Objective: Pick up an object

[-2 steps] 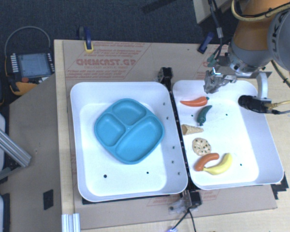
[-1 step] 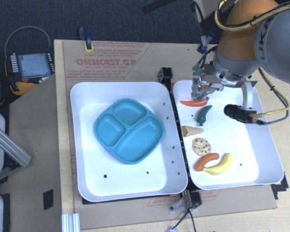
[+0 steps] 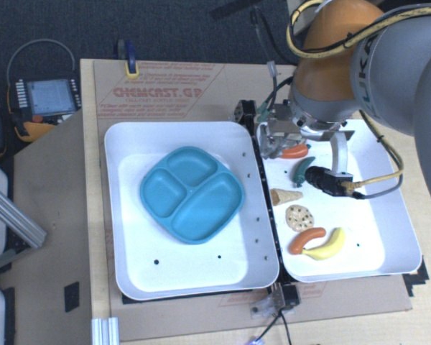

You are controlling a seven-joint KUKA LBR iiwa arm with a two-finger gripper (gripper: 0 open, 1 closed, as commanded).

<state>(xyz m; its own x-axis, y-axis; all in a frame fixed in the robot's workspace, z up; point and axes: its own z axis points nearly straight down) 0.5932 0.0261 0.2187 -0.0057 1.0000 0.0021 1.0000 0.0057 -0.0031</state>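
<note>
A: From the overhead camera, where is the end effector (image 3: 281, 144)?

B: Low over the far-left corner of the right bin (image 3: 388, 261), under the grey arm (image 3: 388, 56) and its orange band. Whether it is apart or together cannot be told.

A: And the candidates for picking?

B: All in the right bin. An orange-red piece (image 3: 296, 151) lies just beside the end effector, a dark green piece (image 3: 302, 169) near it. Nearer the camera sit a cone (image 3: 284, 197), a cookie (image 3: 299, 217), a sausage (image 3: 306, 240) and a banana (image 3: 327, 244), the last two touching. The left bin (image 3: 129, 192) holds a blue divided plate (image 3: 192, 192).

A: Which step is this?

B: Probably the descent toward a grasp. Nothing shows in its grip, so the next move calls for centring over one piece, likely the orange-red one, then lifting cleanly.
</note>
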